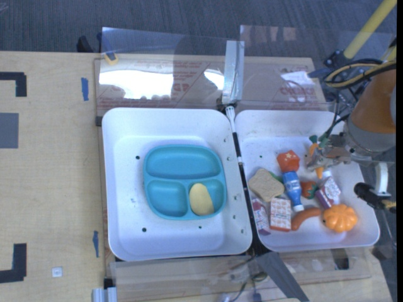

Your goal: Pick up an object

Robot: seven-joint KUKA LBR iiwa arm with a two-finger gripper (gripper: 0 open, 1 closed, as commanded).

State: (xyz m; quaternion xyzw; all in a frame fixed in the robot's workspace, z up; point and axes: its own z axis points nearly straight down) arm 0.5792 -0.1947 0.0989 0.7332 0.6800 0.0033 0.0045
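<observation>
My gripper (319, 155) hangs low over the right bin (264, 128), in its right half, reaching in from the arm's grey wrist (368, 137). Small orange and green bits show at its tip, and I cannot make out what they are. Just left of it lies a red pepper-like toy (288, 161). Below it lie a blue and white bottle (293, 190), a purple-ended packet (327, 192) and an orange pumpkin (340, 218). A tan bread slice (266, 184), a red and white carton (280, 214) and a brown sausage (303, 218) fill the bin's lower left.
The left bin (119, 168) holds a blue divided tray (179, 165) with a yellow oval item (201, 199) in its lower right compartment. A clear panel (164, 74) stands behind both bins. Cables (352, 71) hang near the arm at the upper right.
</observation>
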